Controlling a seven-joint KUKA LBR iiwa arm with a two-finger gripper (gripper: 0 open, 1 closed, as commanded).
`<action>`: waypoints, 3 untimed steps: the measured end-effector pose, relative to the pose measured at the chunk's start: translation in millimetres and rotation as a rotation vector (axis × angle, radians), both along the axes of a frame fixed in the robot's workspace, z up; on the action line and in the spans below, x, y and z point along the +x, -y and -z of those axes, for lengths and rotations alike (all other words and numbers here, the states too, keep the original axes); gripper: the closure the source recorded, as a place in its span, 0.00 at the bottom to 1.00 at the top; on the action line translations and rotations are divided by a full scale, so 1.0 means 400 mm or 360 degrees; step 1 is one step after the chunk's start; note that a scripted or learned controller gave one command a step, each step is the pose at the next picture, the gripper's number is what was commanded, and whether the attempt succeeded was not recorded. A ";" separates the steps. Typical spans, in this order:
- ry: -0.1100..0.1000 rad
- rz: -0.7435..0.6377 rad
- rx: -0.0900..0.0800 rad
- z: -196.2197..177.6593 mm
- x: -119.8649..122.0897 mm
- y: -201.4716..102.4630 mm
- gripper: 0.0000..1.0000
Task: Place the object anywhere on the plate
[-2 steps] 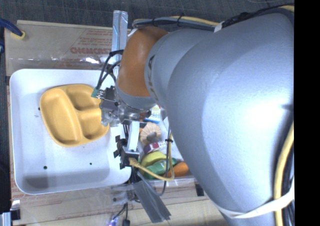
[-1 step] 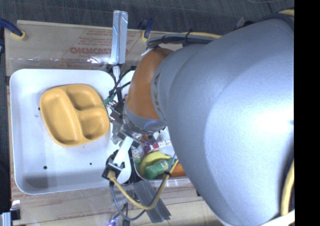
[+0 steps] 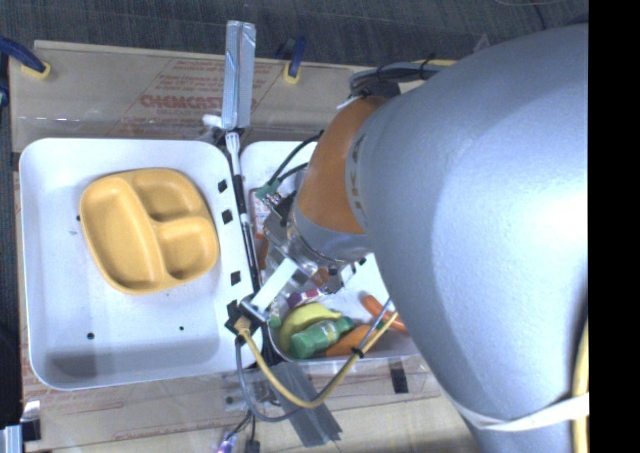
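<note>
A yellow plate (image 3: 148,229) with three compartments lies in the left bin (image 3: 60,341), and nothing rests on it. My gripper (image 3: 300,286) reaches down into the near left part of the right bin (image 3: 275,156), mostly covered by the grey arm and its orange band. Right under it lies a cluster of toy food: a yellow banana-like piece (image 3: 308,318), a green piece (image 3: 318,338) and an orange carrot (image 3: 380,311). Whether any of them is between the gripper's tips is hidden.
The arm (image 3: 470,231) covers most of the right bin. A raised divider (image 3: 236,231) separates the two bins. A grey upright post (image 3: 239,76) stands at the back between them. A small packet (image 3: 268,206) peeks out beside the wrist.
</note>
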State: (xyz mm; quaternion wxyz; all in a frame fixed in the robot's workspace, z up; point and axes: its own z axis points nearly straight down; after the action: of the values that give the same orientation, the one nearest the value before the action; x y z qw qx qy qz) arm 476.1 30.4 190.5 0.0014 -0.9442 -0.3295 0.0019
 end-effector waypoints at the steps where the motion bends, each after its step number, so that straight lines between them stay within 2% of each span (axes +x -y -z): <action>1: -0.0011 -0.0103 0.0003 0.002 -0.003 -0.029 1.00; 2: -0.0002 0.0201 -0.0002 0.000 -0.002 -0.157 1.00; 3: 0.0000 0.0177 -0.0001 -0.058 -0.001 -0.167 1.00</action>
State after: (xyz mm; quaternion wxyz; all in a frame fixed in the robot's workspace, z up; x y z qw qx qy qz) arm 475.9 97.2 213.7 0.0011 -0.9610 -0.2766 0.0020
